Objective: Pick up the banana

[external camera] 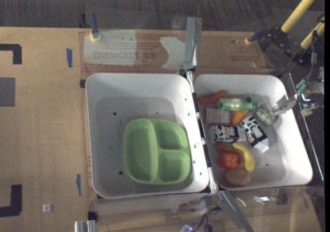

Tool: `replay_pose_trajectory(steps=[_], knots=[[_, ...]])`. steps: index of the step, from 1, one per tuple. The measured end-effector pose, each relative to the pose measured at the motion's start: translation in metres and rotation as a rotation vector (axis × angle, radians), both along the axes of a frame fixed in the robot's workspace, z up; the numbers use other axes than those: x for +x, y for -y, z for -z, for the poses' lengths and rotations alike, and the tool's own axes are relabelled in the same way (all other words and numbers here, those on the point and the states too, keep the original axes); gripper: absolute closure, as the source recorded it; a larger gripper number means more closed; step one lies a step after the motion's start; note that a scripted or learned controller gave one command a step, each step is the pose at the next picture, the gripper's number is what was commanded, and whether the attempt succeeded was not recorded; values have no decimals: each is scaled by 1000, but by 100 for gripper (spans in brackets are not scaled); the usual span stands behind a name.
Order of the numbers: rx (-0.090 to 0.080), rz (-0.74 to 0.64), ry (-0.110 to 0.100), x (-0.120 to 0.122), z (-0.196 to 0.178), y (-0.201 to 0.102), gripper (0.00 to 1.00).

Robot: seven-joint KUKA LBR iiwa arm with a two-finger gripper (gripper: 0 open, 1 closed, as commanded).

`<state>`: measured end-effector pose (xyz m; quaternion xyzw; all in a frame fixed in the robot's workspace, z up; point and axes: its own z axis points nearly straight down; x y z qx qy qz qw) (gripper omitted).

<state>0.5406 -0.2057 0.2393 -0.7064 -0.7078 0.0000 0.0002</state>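
In the camera view, the banana [245, 155] lay in the right bin [289, 146], toward the lower part of it, near the lower middle-right of the frame. It rested among other toy foods: a red tomato-like piece [228, 160] touched or nearly touched its left side, a brown rounded item [237, 176] sat just below it, and a black-and-white carton [253, 131] lay just above its upper end. The green divided tray [155, 150] occupied the left bin [103, 102], well apart from all this.

The tool [282, 104] stood at the right bin's upper right, close to a clear, greenish item [266, 114] beside the green bottle [236, 104]. Whether its parts were apart or together could not be told at that size and blur, and nothing could be made out as held.

From the tool the banana lay down and to the left in the frame, with the cartons between. The banana's long axis ran from upper left to lower right, steeply, its curve bowing toward the right; the lower end pointed at the bin's lower edge. A grasp, by my judgement, would need to close across that axis, from left and right of the fruit, where the tomato crowded one side.
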Motion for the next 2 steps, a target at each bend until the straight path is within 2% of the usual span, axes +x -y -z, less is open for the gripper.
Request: replay_pose_trajectory(steps=[1,2], knots=[[0,-82,0,12,46,17,0],[-1,-215,5,-58,153,-4,0]])
